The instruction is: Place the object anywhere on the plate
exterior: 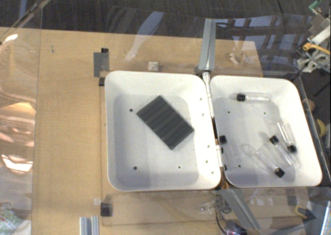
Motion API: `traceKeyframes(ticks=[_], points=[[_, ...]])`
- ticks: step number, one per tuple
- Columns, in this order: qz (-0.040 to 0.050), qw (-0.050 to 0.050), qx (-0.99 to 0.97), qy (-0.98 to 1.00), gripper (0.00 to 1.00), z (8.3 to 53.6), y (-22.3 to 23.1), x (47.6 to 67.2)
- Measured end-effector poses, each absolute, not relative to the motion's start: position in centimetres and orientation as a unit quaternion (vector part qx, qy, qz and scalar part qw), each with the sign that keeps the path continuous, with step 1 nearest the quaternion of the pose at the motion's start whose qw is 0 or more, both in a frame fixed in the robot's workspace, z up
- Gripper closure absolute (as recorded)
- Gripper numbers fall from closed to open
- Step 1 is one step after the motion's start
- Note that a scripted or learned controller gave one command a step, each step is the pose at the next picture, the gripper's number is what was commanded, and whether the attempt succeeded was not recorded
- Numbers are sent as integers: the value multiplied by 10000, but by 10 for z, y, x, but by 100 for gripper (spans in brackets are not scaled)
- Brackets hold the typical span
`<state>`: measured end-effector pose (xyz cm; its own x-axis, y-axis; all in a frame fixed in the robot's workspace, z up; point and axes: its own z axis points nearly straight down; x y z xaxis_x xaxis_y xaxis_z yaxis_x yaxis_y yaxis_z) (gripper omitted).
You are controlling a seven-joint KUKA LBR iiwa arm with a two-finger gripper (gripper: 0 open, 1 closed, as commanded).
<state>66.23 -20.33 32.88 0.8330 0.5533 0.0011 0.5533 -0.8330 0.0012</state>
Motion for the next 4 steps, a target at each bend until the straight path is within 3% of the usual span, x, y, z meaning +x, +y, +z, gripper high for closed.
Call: traceKeyframes(ticks=[2, 4], points=[[3, 4, 9587, 2845, 100, 372, -203, 662], [2, 1, 9637, 2671, 100, 353, -204, 661]])
